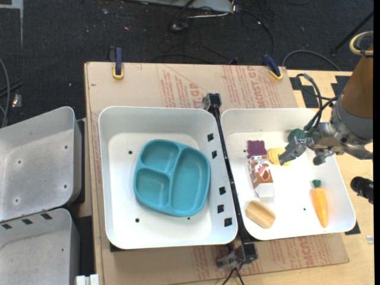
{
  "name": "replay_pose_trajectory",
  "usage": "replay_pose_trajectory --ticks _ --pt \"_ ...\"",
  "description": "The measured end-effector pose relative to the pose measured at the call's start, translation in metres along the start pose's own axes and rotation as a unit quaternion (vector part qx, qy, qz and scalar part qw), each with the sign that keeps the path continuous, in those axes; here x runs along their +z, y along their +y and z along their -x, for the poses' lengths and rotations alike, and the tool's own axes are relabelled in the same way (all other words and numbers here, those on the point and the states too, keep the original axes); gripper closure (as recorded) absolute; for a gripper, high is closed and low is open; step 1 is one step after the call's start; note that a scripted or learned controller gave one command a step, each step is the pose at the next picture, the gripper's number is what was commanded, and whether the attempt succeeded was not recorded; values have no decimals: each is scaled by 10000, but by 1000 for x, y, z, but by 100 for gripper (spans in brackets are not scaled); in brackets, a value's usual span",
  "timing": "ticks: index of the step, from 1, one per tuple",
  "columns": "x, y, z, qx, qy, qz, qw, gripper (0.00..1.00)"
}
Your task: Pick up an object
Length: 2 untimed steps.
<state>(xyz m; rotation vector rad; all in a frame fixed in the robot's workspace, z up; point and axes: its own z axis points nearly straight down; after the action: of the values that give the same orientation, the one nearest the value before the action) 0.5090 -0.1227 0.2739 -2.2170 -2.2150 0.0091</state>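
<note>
gripper point(292, 150) over right bin point(297, 230), beside small yellow piece point(274, 155); fingers: cannot tell | carton point(261, 177), purple block point(256, 147), bread roll point(260, 214), carrot point(320, 203) lie in right bin | teal plate point(172, 177) in left bin point(119, 218)
</note>
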Motion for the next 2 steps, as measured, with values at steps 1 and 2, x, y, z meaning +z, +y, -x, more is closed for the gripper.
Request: replay_pose_trajectory --ticks 1,2 --pt "-4 2 0 -11 -8 46 10000 0" --pt "45 -7 0 3 -3 23 10000 0"
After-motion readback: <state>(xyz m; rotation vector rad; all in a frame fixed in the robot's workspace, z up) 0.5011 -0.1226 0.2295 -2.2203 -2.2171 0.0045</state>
